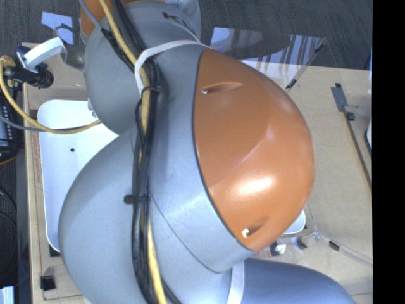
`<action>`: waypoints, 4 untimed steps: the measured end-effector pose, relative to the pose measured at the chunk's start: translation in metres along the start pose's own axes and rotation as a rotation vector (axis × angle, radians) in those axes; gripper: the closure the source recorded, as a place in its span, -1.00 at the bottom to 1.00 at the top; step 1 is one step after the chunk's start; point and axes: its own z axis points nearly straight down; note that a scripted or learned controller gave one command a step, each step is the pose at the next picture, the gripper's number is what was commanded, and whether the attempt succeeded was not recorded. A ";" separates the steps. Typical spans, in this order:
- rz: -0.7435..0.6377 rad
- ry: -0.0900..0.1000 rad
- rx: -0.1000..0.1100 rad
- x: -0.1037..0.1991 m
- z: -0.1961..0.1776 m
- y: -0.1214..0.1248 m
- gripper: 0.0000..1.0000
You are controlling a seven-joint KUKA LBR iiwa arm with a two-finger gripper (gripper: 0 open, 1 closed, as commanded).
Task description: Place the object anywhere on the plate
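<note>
Arm comes first, because my big grey arm (107,201) sits right under the camera and takes up most of the picture. A round orange cap (253,151) covers one joint, shiny in the light, with two small marks on it, one near the top and one near the bottom. A yellow cable (140,116) and a black cable (136,233) run down the grey shell side by side, and a white strap (158,48) goes around them near the top. To the left of my arm I see a piece of a white bin (54,170), its rim and a bit of its floor with one tiny dark dot on it. A thin yellow wire (28,125) loops across the top corner of that bin. Above it a small white part (39,50) sticks out beside a black plug. To the right lies the tan bench (335,170), with a thin dark strip (345,103) lying on it. A clear plastic sheet (278,46) lies at the far edge of the bench, and past that is dark floor (285,5). I cannot tell if my gripper is wide, narrow or holding something. I cannot tell where the object or the plate is, since my arm covers the middle of the bench.
</note>
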 end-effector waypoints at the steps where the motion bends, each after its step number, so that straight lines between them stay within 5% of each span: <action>1: -0.240 -0.012 0.004 -0.095 0.006 0.000 1.00; 2: -0.652 -0.012 0.007 -0.161 0.006 -0.041 1.00; 3: -1.471 -0.003 0.006 -0.133 -0.139 -0.007 1.00; 4: -1.180 -0.011 0.009 -0.132 0.119 -0.025 1.00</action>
